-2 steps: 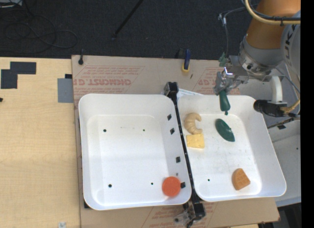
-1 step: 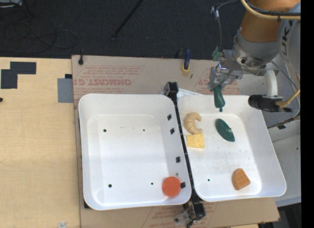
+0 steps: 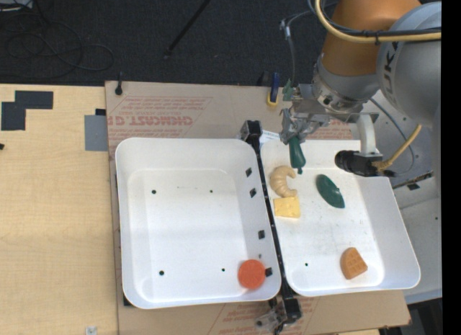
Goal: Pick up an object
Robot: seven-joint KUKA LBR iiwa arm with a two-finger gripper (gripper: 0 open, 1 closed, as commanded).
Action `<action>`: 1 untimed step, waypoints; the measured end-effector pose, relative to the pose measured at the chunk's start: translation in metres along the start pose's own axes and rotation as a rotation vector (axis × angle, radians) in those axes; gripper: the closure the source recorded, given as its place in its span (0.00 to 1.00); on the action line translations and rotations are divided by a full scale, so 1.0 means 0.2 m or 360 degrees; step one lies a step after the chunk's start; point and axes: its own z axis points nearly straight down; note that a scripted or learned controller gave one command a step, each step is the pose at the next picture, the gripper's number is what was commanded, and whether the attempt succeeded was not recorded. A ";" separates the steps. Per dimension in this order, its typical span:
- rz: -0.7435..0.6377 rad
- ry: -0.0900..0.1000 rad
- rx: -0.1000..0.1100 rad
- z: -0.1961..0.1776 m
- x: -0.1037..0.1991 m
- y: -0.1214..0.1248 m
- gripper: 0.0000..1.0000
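Note:
My gripper (image 3: 294,137) hangs over the far left corner of the right bin (image 3: 405,254). It is shut on a slim green object (image 3: 296,156), which dangles from the fingers above the bin floor. Just below it lie a tan croissant (image 3: 282,179) and a yellow block (image 3: 287,207). A dark green oval piece (image 3: 331,190) rests to the right of them. An orange-brown chunk (image 3: 353,263) sits near the bin's front right corner.
The left bin (image 3: 187,143) holds an orange-red ball (image 3: 252,273) at its front right corner. A black divider (image 3: 261,204) runs between the two bins. The arm's grey body and cables fill the upper right. Cardboard lies under the bins.

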 end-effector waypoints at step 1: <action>0.0001 -0.0004 0.0000 0.11 -0.01 0.04 1.00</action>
